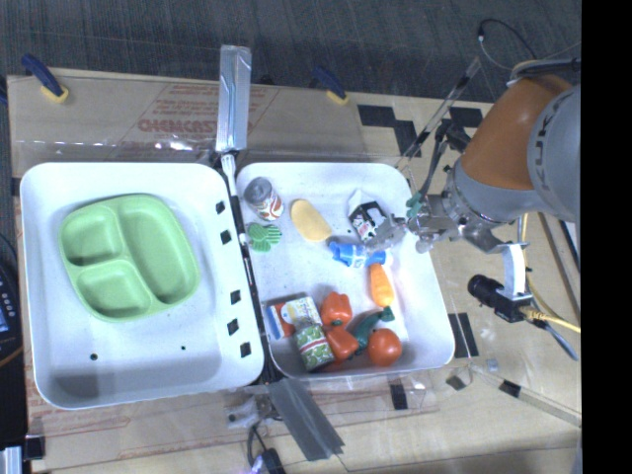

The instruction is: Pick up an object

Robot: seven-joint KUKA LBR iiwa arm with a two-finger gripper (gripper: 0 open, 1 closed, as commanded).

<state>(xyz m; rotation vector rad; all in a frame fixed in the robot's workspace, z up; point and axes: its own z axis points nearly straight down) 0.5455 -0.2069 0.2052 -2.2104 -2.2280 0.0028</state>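
the grey two-finger gripper (407, 227) is hanging at the right rim of the right white shallow bin (326, 181), and i cannot tell how it is standing or if it is holding something, because it is too small and dark here. no single object is given by the task, so i am judging the ones lying nearest to the tool. just beside the gripper, toward the bin's middle, a small black and white toy (365, 217) is lying, and just below it a small blue plastic piece (348, 254) and an orange carrot-shaped toy (381, 284). these are probably light, stiff and a little slippery; the carrot is looking best to take across its narrow middle. further from the tool one yellow oval toy (311, 221), one small metal can (262, 197) and one green hand-shaped toy (263, 235) are lying. near the front wall one printed carton (294, 314), one green labelled can (312, 346), a red tomato (385, 348) and orange-red peppers (338, 312) are crowding together, harder to separate. well apart from the tool, the left white bin (59, 363) is bearing one green divided plastic plate (126, 255).
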